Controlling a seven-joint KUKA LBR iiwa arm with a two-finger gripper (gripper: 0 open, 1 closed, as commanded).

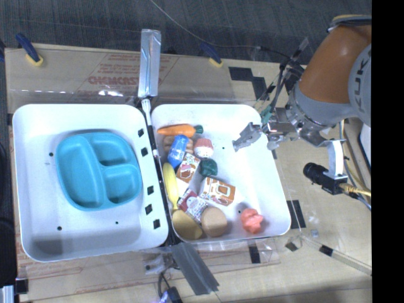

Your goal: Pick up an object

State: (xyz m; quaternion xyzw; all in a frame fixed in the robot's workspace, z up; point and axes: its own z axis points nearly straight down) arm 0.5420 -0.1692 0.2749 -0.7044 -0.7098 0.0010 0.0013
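We see the arm (328,68) reaching in from the right, its claw (248,136) hanging over the upper right part of the right bin (268,182). We cannot tell whether the claw is spread or pressed together; nothing shows between its tips. It sits apart from the objects, over bare white floor of the bin.

The objects crowd the left half of the right bin. At the top we note a carrot (176,130) lying crosswise, with a small dark green piece (199,129) at its right end. Below it a blue bottle (178,149) lies tilted, and just beside it a white-and-red round item (203,147). A dark teal lump (209,166) rests under that. A banana (170,183) runs along the left wall. A small printed carton (218,192) lies tilted near the middle. At the bottom sit a yellow-brown potato shape (186,224) and a tan one (214,220), touching. A pink item (252,220) lies alone toward the lower right.

The left bin (38,232) holds a blue divided tray (99,169). Both bins rest on the table (328,238).
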